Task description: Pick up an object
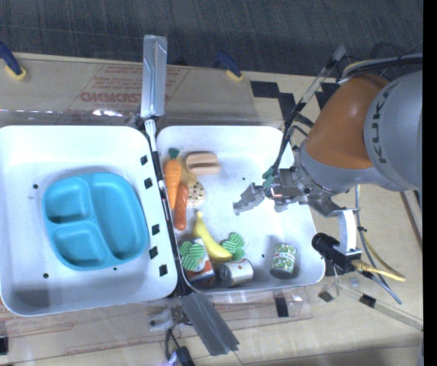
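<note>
The right bin (260, 139) holds several toy foods. An orange carrot (172, 175) and a bun (201, 162) lie at its upper left, with a round cookie (196, 194) and an orange sausage (181, 207) just below. A yellow banana (209, 241), a green leafy piece (236, 244), a red and green piece (193, 255), a silver can (238, 272) and a green can (284, 258) lie along the front. My gripper (247, 199) hangs over the bare middle of this bin, right of the cookie and above the banana, touching none of them.
The left bin (12, 166) holds a blue divided plate (94, 219). A metal clamp (154, 75) stands at the divider between the bins. Cables and a black fitting (332, 250) sit by the right bin's right rim.
</note>
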You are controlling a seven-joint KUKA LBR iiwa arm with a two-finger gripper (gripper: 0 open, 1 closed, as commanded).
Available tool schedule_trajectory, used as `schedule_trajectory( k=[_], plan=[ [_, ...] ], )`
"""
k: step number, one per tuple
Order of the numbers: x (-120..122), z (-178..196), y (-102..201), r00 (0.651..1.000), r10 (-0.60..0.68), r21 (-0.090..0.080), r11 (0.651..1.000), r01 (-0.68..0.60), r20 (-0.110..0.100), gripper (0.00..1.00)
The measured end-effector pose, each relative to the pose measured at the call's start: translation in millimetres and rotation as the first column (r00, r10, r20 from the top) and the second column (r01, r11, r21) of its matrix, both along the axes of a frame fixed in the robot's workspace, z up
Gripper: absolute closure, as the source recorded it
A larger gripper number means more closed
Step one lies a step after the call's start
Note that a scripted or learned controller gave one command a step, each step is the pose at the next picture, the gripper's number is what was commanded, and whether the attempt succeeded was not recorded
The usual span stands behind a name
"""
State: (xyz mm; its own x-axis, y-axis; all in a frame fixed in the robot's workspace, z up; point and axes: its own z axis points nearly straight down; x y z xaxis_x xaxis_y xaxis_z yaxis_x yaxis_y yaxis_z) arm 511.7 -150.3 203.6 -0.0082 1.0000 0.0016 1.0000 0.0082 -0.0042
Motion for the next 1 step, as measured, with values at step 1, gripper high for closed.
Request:
schedule_trajectory(
  k=[1],
  plan=[
    [31.8, -110.6, 15.7, 0.991, 0.131, 0.0, 0.991, -0.131, 0.002, 0.0]
  ],
)
